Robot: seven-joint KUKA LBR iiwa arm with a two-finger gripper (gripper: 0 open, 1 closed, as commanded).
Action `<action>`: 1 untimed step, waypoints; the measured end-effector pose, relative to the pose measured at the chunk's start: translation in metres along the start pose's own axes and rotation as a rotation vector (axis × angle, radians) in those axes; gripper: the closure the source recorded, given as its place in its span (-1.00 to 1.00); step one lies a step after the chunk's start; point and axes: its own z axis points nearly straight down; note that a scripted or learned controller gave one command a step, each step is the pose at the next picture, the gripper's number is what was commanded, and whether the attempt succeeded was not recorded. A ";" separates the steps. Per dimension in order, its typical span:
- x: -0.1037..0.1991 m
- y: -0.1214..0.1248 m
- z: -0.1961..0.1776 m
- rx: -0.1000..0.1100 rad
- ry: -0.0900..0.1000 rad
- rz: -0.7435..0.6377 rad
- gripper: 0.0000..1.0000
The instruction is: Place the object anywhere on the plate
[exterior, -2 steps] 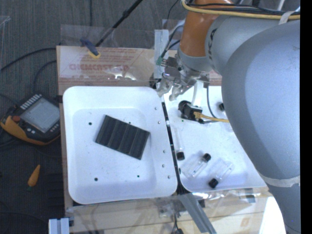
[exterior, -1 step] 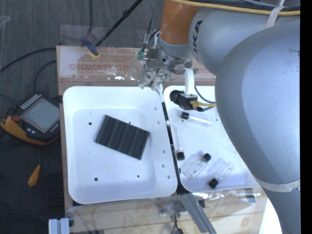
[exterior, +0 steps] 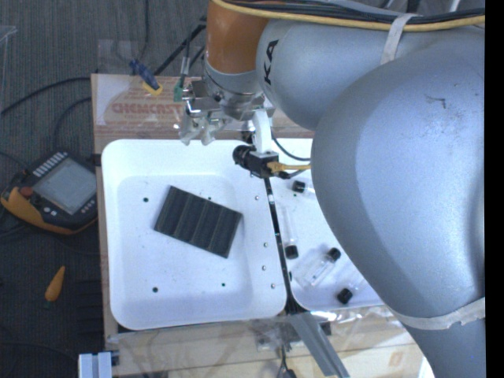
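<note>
Hanging over the far rim of the left bin (exterior: 107,235), the gripper (exterior: 200,132) sits at the end of the big grey arm (exterior: 394,148). The arm has an orange band (exterior: 236,30) just above the wrist. The gripper looks shiny and a bit blurry, and I cannot tell if it is spread wide or squeezed together. I see nothing held in it.

A dark flat slab (exterior: 197,221) with ridges on top lies in the middle of the left bin. It lies flat on the white floor and is turned a little, so its corners point at the bin's walls. The gripper is above and behind it, not touching it.

The right bin (exterior: 309,220) is just beside the left one, and the arm covers much of it. Some small clear tubes with black caps (exterior: 318,268) lie on its floor, spread apart from each other. They are well apart from the slab, with the two bin walls in between.

Behind the left bin is a brown board with red letters (exterior: 142,105). Both bins rest on the wooden bench (exterior: 197,345). On the floor to the left lie a hand controller with a grey screen (exterior: 59,189) and a small orange thing (exterior: 53,283).
</note>
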 end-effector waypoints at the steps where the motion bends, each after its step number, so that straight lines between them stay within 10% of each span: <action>1: 0.057 0.006 -0.031 -0.004 0.001 -0.564 1.00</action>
